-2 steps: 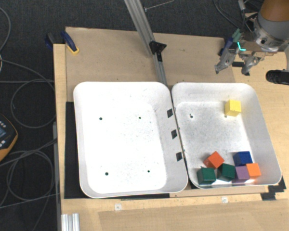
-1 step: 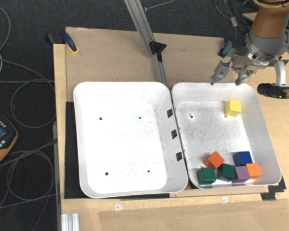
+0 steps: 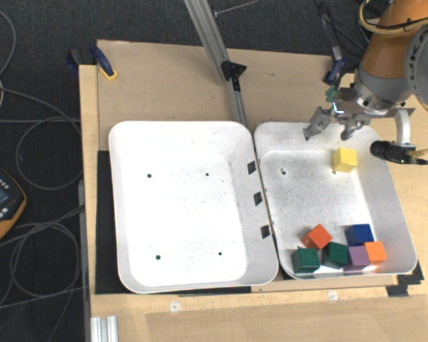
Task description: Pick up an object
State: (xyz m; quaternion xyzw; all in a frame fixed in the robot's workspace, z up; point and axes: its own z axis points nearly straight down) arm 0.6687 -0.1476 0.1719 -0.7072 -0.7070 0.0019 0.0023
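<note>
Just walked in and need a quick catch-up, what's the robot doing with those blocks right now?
The arm's gripper hangs open over the far end of the right bin, holding nothing. A yellow block lies alone just in front of it, apart from the fingers. The other blocks, orange, blue, green and purple among them, sit bunched at the bin's near edge. Nothing has been picked up yet.

The arm (image 3: 403, 41) was cut off by the right edge; a white block (image 3: 333, 266) lay mostly hidden under the green cubes (image 3: 321, 256).
</note>
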